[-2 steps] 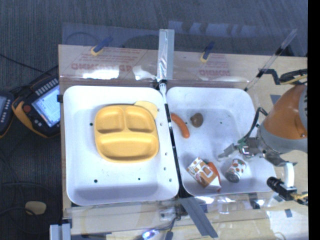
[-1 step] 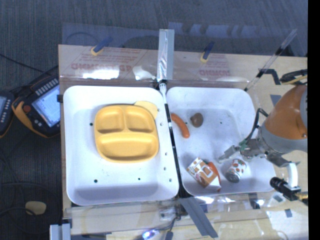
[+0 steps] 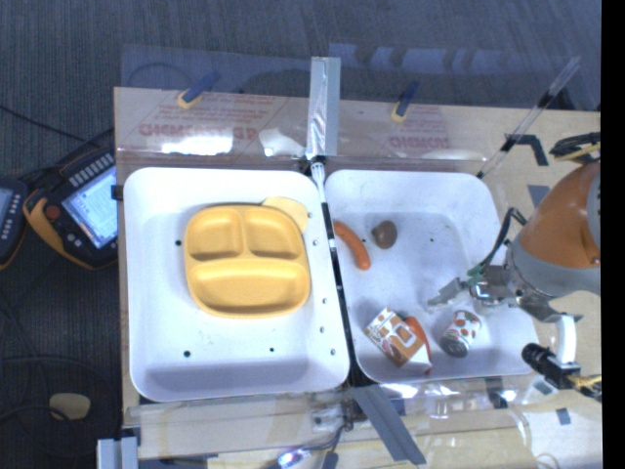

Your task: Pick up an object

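2 shallow white plastic bins sit side by side on the wooden bench. The left bin [image 3: 146, 360] holds a yellow plastic divided tray [image 3: 248, 261] with 3 compartments, lying flat toward the bin's 12 o'clock half; a pale yellow flat piece [image 3: 285, 206] peeks out from under the tray at its 1 o'clock corner, touching it.

The right bin [image 3: 430, 189] holds 4 loose things. An orange sausage-shaped toy [image 3: 352, 244] lies at the bin's 10 o'clock, tilted, just beside the divider between the bins. A small brown rounded lump [image 3: 385, 233] rests near it, at the sausage's 2 o'clock, apart from it. A small white and orange carton [image 3: 397, 338] lies on its side at the bin's 6 o'clock. A small round can with a white and reddish label [image 3: 460, 331] lies just beside the carton, at the carton's 3 o'clock, close to it but seemingly not touching.

The grey arm with its orange band [image 3: 571, 228] reaches in from 3 o'clock. Its gripper [image 3: 469, 288] hangs over the right bin, directly at 12 o'clock of the can and very near it; whether its fingers are parted or closed I cannot tell, and nothing is visibly held

At the bench's 9 o'clock, off the bench, lies an orange and black handheld control pendant [image 3: 73, 213]
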You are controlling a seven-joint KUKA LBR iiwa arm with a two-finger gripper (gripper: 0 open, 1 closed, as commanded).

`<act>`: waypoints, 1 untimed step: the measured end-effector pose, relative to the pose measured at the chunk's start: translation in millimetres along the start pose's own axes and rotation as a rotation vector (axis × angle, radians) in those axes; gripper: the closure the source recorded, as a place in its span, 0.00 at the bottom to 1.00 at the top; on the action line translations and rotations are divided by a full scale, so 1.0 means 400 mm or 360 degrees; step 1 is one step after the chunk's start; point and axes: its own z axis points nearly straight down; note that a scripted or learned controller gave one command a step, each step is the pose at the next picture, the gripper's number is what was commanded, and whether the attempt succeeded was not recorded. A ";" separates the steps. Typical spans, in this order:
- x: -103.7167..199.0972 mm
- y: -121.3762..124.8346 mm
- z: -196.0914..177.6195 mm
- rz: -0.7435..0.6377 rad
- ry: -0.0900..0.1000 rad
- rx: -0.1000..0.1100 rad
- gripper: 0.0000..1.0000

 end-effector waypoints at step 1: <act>0.007 -0.009 0.002 -0.0153 -0.0021 0.0003 0.00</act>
